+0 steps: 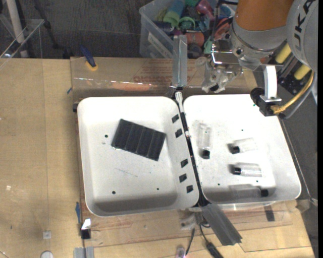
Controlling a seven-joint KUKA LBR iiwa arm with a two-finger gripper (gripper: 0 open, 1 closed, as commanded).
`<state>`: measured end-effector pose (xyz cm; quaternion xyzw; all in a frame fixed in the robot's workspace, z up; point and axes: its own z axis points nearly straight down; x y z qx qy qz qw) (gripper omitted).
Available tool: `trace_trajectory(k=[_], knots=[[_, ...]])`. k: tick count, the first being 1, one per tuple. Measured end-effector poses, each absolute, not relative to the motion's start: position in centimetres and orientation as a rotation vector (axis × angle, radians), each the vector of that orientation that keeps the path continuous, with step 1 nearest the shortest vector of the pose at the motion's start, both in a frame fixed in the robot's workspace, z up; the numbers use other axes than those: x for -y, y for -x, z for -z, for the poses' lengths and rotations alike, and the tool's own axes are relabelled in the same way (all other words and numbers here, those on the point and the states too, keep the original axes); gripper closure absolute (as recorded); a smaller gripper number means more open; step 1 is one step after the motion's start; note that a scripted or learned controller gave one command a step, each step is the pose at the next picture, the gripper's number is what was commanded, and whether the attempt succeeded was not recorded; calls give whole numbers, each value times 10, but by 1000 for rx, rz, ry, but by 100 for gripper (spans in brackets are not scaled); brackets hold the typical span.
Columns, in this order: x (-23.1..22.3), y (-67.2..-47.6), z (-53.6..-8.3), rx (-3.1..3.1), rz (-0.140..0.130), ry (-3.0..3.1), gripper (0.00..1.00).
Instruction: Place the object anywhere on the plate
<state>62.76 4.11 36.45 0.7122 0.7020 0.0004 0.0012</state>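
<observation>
Grey arm w/ orange band raised at top right, gripper above right white bin's far edge; can't tell grip state. Dark ribbed rectangular plate in left white bin. Three small clear vials w/ black caps in right bin.

Plate: dark, flat, rectangular, ribbed with parallel grooves; lies slightly askew in the left bin, toward its far middle.

Vials, three, clear with black caps, all lying on their sides in the right bin: one near the divider, one mid-bin, one nearer.
</observation>
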Motion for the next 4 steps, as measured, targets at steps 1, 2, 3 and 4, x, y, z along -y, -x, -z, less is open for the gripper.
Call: trace_trajectory(k=[1,2,3,4], knots=[[-34,-648,-349,-1892,-1,-2506,100],[-45,-667,-335,-1950,-1,-2460,100],[-49,-665,-331,-1548,-1,-2733,100],[-48,-666,-323,-1342,6,-2843,100]])
